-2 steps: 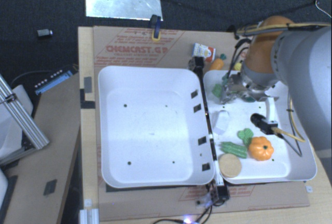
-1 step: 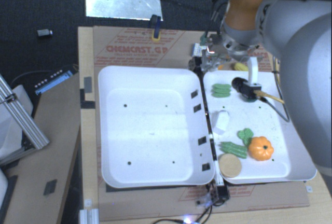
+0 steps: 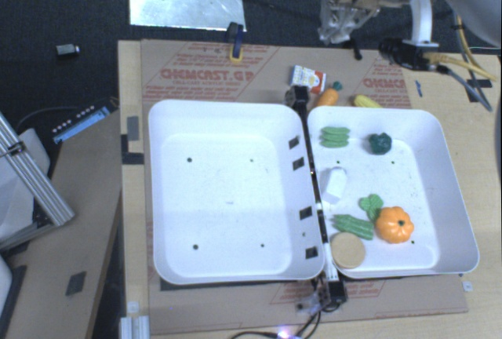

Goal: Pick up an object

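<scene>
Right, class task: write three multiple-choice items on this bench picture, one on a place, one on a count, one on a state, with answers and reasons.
1. Where does the orange pumpkin lie?
A. in the left bin
B. in the right bin
C. on the cardboard behind the bins

2. How many toys lie on the cardboard just behind the right bin?
A. none
B. one
C. two

3. How does the gripper stand?
A. raised behind the bins, touching no toy
B. pressed on the pumpkin
C. resting in the left bin

Answers:
1 B, the pumpkin sits near the right bin's front, beside a green bean pod.
2 C, a carrot and a yellow piece lie there past the rim.
3 A, the gripper hangs above the bench's far edge, away from every toy.
</scene>
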Controlling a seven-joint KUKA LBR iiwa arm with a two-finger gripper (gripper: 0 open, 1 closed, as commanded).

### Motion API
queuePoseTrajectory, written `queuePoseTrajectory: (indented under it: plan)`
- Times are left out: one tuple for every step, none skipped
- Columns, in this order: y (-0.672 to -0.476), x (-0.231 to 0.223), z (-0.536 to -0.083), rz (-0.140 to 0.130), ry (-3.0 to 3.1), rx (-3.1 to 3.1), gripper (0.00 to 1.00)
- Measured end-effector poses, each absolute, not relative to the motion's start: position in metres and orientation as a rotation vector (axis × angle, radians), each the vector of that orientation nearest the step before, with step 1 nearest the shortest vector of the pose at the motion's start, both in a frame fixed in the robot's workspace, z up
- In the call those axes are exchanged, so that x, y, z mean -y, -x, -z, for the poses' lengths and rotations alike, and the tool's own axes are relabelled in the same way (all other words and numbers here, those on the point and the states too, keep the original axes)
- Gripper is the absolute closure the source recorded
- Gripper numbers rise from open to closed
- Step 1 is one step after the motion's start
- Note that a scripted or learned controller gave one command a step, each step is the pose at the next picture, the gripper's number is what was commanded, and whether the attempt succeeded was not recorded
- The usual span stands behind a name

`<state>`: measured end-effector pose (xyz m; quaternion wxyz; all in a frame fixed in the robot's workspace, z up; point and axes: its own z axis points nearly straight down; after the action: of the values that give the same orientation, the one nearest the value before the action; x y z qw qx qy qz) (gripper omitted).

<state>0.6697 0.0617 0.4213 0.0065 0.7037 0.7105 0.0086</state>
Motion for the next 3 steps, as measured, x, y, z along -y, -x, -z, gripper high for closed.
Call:
queuePoseTrajectory:
  plan:
    - [-0.669,-0.088,-0.441,-0.004,-2.214,-2.225,1.0]
    - [-0.669,-0.101,-0.437,-0.003,-2.216,-2.225,1.0]
    - [-0.669,-0.128,-0.448,-0.004,-2.215,-2.225,1.0]
